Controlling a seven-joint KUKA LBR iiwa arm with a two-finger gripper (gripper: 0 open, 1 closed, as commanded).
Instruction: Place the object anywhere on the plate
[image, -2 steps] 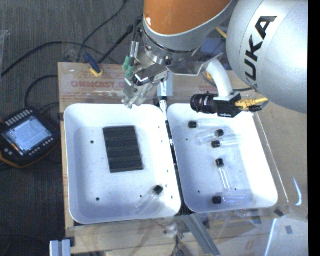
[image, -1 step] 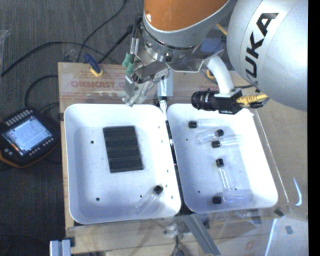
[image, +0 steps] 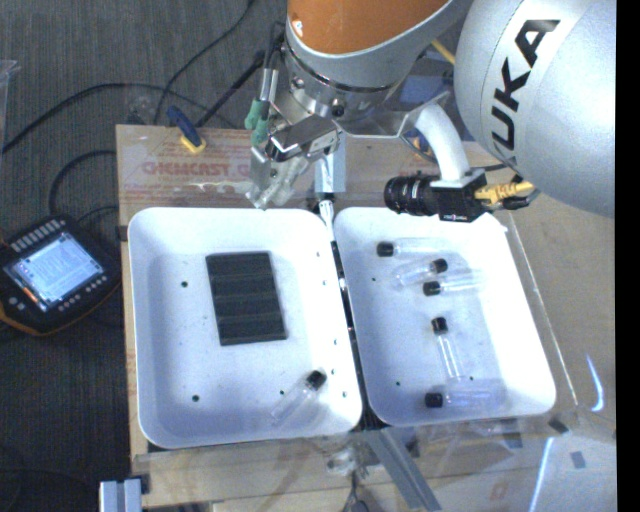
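Black plate mid-bin; vial near edge.

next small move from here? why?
Probably bring the gripper, now above the left bin's far rim, down toward the vial lying near that bin's front right corner, well off the dark plate.

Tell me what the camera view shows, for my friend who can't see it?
A big grey robot arm hangs its gripper over the back edge of the left white bin, which holds a dark ridged plate and one clear vial with a black cap near its front right corner. The right white bin holds several more clear, black-capped vials.
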